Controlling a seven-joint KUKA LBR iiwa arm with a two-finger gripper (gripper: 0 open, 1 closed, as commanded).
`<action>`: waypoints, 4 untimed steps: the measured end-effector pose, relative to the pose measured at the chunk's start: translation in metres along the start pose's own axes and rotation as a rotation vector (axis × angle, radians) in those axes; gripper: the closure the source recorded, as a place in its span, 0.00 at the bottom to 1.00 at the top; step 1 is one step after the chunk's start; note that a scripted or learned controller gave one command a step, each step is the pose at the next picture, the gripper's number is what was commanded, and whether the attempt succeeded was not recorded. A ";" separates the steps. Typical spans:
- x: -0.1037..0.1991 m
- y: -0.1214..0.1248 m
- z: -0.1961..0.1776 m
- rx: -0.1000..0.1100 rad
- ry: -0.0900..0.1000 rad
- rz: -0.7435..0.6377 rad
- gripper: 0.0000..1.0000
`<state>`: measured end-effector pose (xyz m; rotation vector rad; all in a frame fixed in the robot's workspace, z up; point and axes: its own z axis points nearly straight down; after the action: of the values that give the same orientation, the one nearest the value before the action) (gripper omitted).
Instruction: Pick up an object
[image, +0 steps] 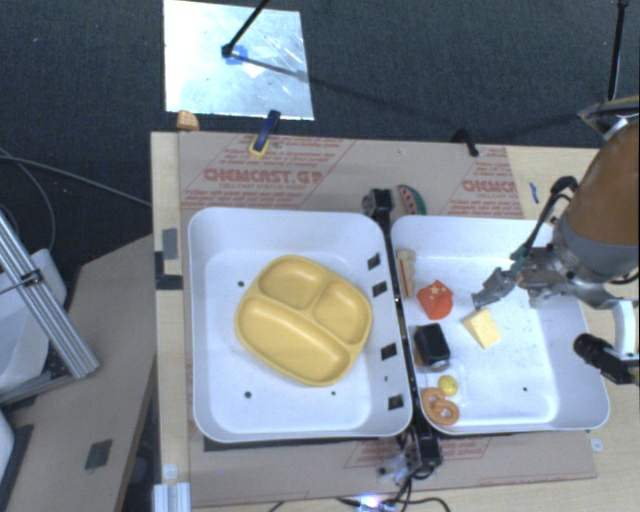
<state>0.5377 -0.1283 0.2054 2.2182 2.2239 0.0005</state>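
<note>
Your nearest target is the yellow block (483, 328) in the right bin (570, 400), just below and left of the pincer (497, 287). It looks light, rigid and smooth, so take it across its flat sides. The pincer hangs above it with nothing visibly held; its grip state you cannot tell

The floor (80, 90) is dark grey carpet, running along the far side and down the left. A shiny silver sheet (238, 60) lies on it at the far left, with a thin black cable (400, 100) crossing toward the right. The bench (330, 165) is covered in brown printed cardboard. At the near left stands a pale side table (90, 350), with a slanted aluminium rail (45, 300) beside it.
</note>
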 end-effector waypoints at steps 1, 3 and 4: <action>-0.035 -0.055 0.108 0.009 0.002 0.006 0.00; -0.023 0.027 0.078 -0.006 -0.004 0.004 0.00; 0.049 0.059 0.093 -0.003 0.002 -0.008 0.00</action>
<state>0.5968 -0.0792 0.1121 2.2086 2.2324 0.0068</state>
